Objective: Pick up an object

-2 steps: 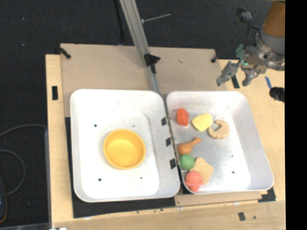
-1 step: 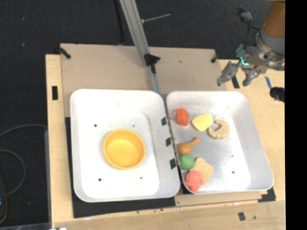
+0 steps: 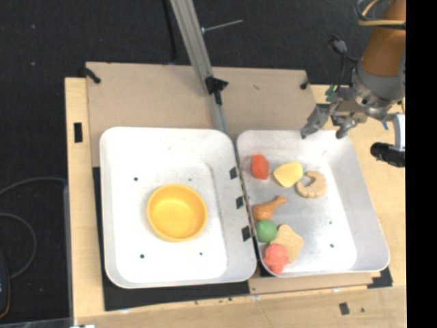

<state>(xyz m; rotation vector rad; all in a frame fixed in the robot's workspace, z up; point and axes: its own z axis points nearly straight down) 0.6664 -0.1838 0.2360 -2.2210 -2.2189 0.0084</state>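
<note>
Pink ball point(image 3: 275, 256): nearest the camera, at the front edge of the right bin point(image 3: 341, 251), touching a tan piece point(image 3: 291, 241) just behind it.
Left bin point(image 3: 123, 183): holds a yellow bowl point(image 3: 177, 212), alone near its middle.
Divide: a green ball point(image 3: 266, 231) and an orange drumstick-like toy point(image 3: 268, 208) lie against the right bin's left wall; a red piece point(image 3: 259, 167) sits further back.
Middle of right bin: a yellow lump point(image 3: 288, 174) touches a tan ring point(image 3: 313, 184).
Gripper point(image 3: 326, 123): above the right bin's back rim, two fingers spread apart, nothing between them.
Arm: reaches in from the right, wrist tipped down and leftward, orange band point(image 3: 384, 50) above it.
Task's thing: none chosen yet, it seems; the yellow lump and ring lie nearest the fingers.
Risk, crowding: the toys touch in pairs, so a descent on one may nudge its neighbour or close on both.
Risk, wall: the pieces along the divide leave little room for a finger on the wall side.
Risk, shape: round balls could squirt out of closing fingers.
</note>
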